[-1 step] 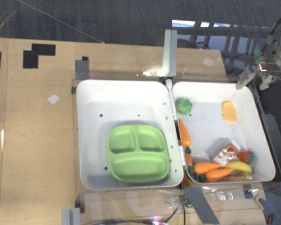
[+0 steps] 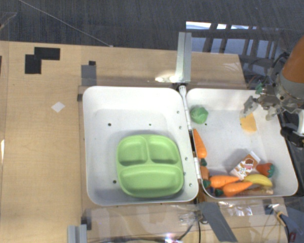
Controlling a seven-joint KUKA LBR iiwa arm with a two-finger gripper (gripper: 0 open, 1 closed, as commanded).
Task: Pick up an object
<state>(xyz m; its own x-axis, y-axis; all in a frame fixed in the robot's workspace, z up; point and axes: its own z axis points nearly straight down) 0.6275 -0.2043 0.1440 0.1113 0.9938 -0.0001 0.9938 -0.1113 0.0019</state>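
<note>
My gripper [image 2: 259,108] hovers over the back right of the right bin [image 2: 220,97], its two fingers spread and open, nothing between them. Just in front of it a small yellow-orange wedge [image 2: 249,123] lies on the bin floor. A green leafy ball [image 2: 198,114] rests near the bin's left wall. One carrot [image 2: 199,145] lies along that wall. At the front sit two more carrots [image 2: 228,181], a banana [image 2: 259,180], a small printed carton [image 2: 244,166] and a red-orange fruit piece [image 2: 265,169].
The left bin [image 2: 99,135] holds a green divided plate [image 2: 149,165]. A metal post [image 2: 184,54] stands behind the rim where the bins meet. The grey arm with its orange band [image 2: 299,67] comes in from the right.
</note>
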